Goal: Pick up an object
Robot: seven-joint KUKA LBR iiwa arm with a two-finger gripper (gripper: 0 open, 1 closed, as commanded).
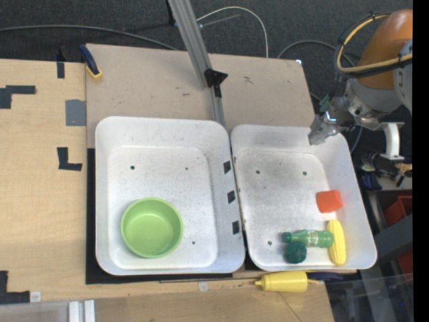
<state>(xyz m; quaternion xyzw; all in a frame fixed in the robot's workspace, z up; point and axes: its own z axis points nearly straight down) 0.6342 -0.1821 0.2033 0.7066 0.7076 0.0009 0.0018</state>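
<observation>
The right bin [281, 149] holds an orange block [328, 200] near its right wall. Below the block lie a yellow banana-shaped piece [336, 241], a green bottle [309, 238] on its side and a dark green lump [294, 252]. A light green bowl [152, 227] sits in the left bin [161, 139] at its near left. My gripper [320, 130] hangs over the far right corner of the right bin, well above and behind the orange block. Nothing shows between its tips.
A yellow bottle [285, 282] lies on the bench just in front of the right bin. A grey metal pole [194, 39] slants down to the gap between the bins. Cables run across the dark floor behind.
</observation>
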